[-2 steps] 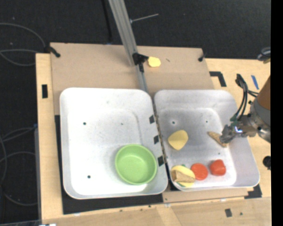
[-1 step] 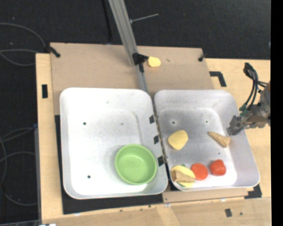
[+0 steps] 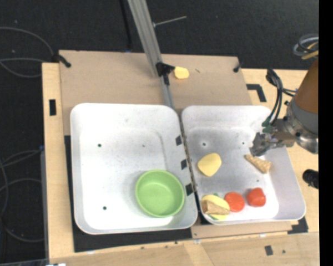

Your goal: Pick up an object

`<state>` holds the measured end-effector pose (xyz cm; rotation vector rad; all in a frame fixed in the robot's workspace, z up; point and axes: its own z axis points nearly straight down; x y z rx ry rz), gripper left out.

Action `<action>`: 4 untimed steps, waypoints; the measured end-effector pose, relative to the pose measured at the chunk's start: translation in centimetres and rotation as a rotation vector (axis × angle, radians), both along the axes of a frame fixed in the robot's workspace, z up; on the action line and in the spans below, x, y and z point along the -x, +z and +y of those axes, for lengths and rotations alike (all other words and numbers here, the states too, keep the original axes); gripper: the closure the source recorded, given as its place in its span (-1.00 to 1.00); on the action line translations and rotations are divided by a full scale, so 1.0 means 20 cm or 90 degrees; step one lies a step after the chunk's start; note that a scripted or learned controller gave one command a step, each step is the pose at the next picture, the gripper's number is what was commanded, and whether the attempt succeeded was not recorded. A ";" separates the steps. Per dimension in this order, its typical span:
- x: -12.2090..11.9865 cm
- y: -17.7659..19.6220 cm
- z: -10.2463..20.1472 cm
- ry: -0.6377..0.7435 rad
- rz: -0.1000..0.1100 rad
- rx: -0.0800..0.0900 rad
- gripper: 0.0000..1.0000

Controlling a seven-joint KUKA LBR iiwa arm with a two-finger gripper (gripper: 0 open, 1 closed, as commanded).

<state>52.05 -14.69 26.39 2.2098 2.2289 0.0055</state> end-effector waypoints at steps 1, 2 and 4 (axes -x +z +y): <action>-0.01 0.03 0.25 0.001 0.001 -0.001 1.00; 0.03 -0.01 0.55 -0.001 0.002 0.000 1.00; 0.00 -0.08 1.13 0.001 0.003 -0.001 1.00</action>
